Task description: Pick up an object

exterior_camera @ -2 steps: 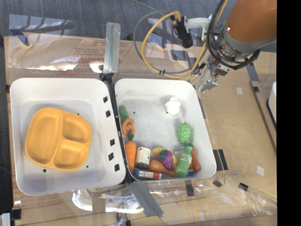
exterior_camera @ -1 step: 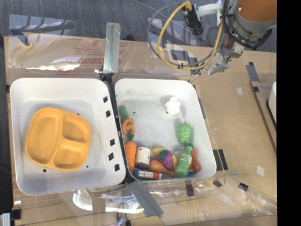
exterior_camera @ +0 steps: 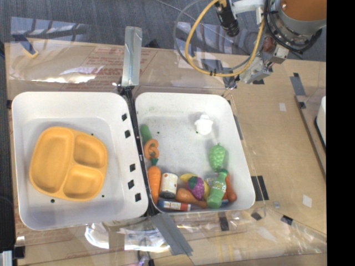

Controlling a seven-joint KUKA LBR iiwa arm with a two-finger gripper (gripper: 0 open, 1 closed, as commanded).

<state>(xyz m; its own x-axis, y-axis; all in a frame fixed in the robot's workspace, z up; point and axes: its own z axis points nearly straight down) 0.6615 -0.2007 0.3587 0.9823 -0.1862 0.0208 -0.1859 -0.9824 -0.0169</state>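
Left shallow white bin (exterior_camera: 22, 148) holds a yellow divided plastic plate (exterior_camera: 67, 163). Right shallow white bin (exterior_camera: 183, 101) is crowded along its near edge: orange toy carrot (exterior_camera: 154, 180), small tin can (exterior_camera: 168, 185), green plastic bottle (exterior_camera: 217, 188), green bumpy toy fruit (exterior_camera: 218, 156), and a white round lump (exterior_camera: 203, 126) further back. The tool (exterior_camera: 252, 73) hangs beyond the bin's far right corner, well apart from the toys; its grip can't be made out, its tips blurred.

arm (exterior_camera: 297, 7) cut off at top edge, end effector (exterior_camera: 244, 79) fingers indistinct
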